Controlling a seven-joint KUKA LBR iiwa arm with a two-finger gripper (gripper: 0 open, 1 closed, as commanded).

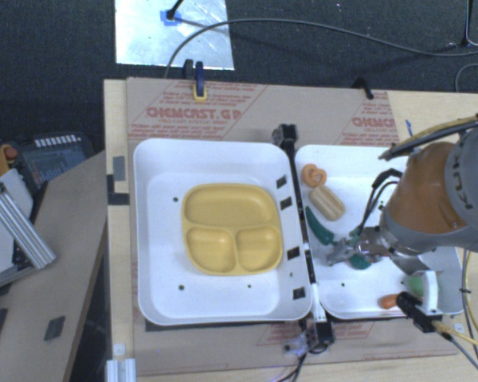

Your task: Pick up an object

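My gripper [340, 253] is low in the right bin [358, 156], near its left wall, and the arm's orange band [425, 191] rises behind it. A dark green, long piece [318, 226] lies just up-left of the gripper. A teal bit [360, 263] shows right under the gripper's body; I cannot tell whether it is held. Further back lie a tan roll-shaped piece [328, 204] and an orange ring-shaped piece [313, 175]. A light green item [417, 282] and a small orange item [389, 301] sit by the bin's front right, partly hidden by the arm.
The left bin [155, 213] holds a yellow divided plate [229, 228]. A black divider with clips [295, 205] runs between the bins. Cables trail over the bench's back and along the right edge.
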